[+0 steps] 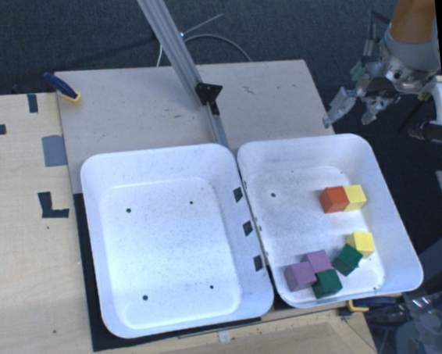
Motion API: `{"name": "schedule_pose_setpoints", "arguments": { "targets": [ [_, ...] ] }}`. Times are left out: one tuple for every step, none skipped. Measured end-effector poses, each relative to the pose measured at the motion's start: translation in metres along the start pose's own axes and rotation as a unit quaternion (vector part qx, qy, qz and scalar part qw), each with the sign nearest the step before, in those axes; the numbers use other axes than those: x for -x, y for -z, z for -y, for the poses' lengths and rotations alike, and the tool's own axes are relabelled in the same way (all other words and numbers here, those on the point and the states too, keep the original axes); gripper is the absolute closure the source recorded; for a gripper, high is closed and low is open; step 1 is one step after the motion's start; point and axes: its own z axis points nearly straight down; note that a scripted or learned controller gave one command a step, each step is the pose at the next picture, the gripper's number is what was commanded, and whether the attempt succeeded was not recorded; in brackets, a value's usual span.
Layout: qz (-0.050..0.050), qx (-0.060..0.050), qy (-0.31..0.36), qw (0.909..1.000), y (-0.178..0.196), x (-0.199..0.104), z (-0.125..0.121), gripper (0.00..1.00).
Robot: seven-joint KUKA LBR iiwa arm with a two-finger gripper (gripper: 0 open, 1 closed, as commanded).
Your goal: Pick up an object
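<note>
- The table [158, 100] is carrying everything: a flat, pale, wood-toned board, scuffed and marked, with dark tape patches on the lighter panel to the left of the right bin.
- The left bin [157, 163] is sitting edge to edge with the right bin [359, 150]; both are shallow, white, rounded-corner trays of smooth speckled plastic, probably paired so objects can be moved from one to the other.
- The arm [412, 18], grey with an orange band, is hanging beyond the right bin's far right corner, outside its rim, likely parked clear so the camera sees the blocks.
- The gripper [358, 103] is pointing toward that same corner with its two fingers spread apart and nothing between them.
- The candidate objects are small matte cubes, all resting inside the right bin. An orange block [333, 199] is touching a yellow block [355, 196] near the bin's right wall.
- Toward the bin's near edge, two purple blocks [307, 268], two green blocks [337, 270] and a second yellow one [362, 241] are clustering tightly, which I judge makes the orange and yellow pair easier to grasp.
</note>
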Motion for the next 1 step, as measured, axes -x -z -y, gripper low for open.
{"name": "schedule_pose_setpoints", "arguments": {
  "targets": [
    [-0.001,-0.004,-0.001,1.0000,-0.1443,0.0098,0.0449,0.00]
  ]
}}
